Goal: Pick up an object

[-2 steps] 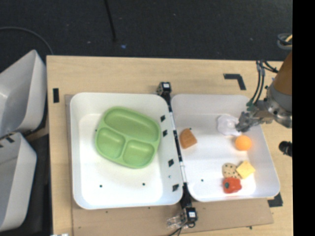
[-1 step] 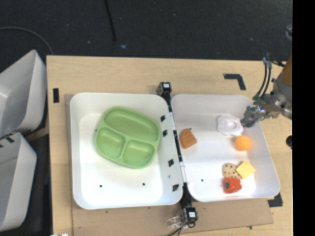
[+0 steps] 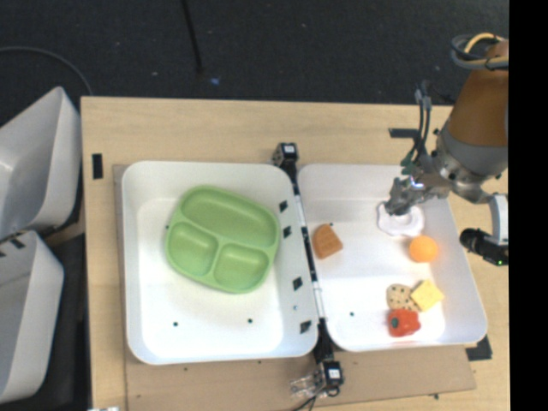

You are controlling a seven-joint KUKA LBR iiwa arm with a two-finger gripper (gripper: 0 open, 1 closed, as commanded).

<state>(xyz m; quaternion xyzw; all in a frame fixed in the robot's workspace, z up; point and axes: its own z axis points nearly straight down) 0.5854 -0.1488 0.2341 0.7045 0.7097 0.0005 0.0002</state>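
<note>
White object [image 3: 401,222]: you see it in the right bin, toward its far side, directly under the gripper; it is small, pale and rounded, and hard to tell from the bin floor.
Gripper [image 3: 400,205]: you find it low over the white object, at or touching its top; you cannot tell whether it is wide, narrow or gripping anything.
Arm [image 3: 476,122]: it comes in from your right, with the orange band above the grey wrist, leaning over the right bin's far right corner.
Orange ball [image 3: 423,249]: it lies just beside the white object, nearer to you and a little to the right.
Brown piece [image 3: 326,241]: it sits near the right bin's left wall, well apart from the gripper.
Cracker-like round [image 3: 397,296]: it lies toward the near right of the bin, touching the yellow block [image 3: 427,295].
Red item [image 3: 403,323]: it rests just in front of those two, close to the near rim.
Right bin [image 3: 360,187]: white, shallow, holding all the small things.
Left bin [image 3: 145,315]: it holds a green divided plate [image 3: 223,239], lying flat with three compartments.
Worktop [image 3: 197,122]: light wood, carrying both bins side by side.
</note>
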